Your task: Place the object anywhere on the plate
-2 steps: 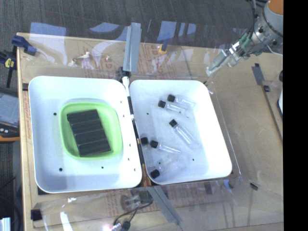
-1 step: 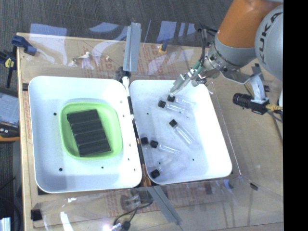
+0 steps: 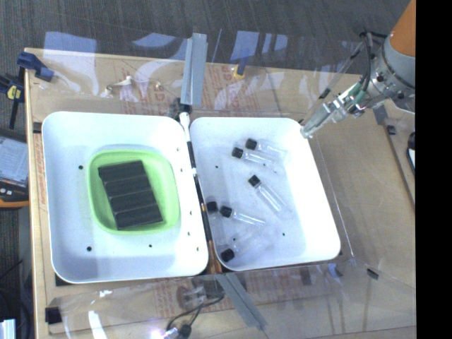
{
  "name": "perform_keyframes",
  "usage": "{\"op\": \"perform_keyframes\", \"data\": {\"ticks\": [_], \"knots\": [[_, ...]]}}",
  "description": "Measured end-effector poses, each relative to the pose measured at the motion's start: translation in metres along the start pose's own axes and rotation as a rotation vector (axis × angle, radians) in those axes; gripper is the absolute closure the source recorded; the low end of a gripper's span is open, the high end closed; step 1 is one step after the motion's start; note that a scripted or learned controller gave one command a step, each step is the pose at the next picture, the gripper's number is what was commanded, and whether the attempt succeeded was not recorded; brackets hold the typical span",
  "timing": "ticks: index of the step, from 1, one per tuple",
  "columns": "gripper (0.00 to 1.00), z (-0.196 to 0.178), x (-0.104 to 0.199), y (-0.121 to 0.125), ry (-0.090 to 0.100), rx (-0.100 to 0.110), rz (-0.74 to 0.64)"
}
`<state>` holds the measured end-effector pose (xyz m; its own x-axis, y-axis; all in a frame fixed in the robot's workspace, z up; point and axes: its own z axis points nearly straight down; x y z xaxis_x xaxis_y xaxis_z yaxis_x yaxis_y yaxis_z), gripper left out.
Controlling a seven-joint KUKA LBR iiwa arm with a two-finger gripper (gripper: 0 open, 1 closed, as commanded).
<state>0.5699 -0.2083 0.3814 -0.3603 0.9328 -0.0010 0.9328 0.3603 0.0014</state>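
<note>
A KUKA arm's pincer (image 3: 308, 130) hangs at the far right corner of the right bin (image 3: 321, 210), its tip tilted down toward the rim; whether it is apart or together cannot be told from this angle, and nothing is seen between its tips. In that right bin lie several clear vials with black caps (image 3: 263, 191), scattered well apart: two near the far side, one in the middle, three toward the near left corner. In the left bin (image 3: 63, 189) sits the green plate (image 3: 95, 189), already carrying a dark ribbed block (image 3: 130, 193) laid at a slight angle on its middle. No vial rests on the plate. By this reading the job is at its opening stage: an object has yet to be picked from the right bin, carried left across the divide between the bins, and set down on the green plate.
</note>
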Motion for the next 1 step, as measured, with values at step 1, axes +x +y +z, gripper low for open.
{"op": "perform_keyframes", "data": {"ticks": [1], "knots": [[0.00, -0.0614, -0.0305, 0.0752, 0.002, 0.000, 0.002]]}}
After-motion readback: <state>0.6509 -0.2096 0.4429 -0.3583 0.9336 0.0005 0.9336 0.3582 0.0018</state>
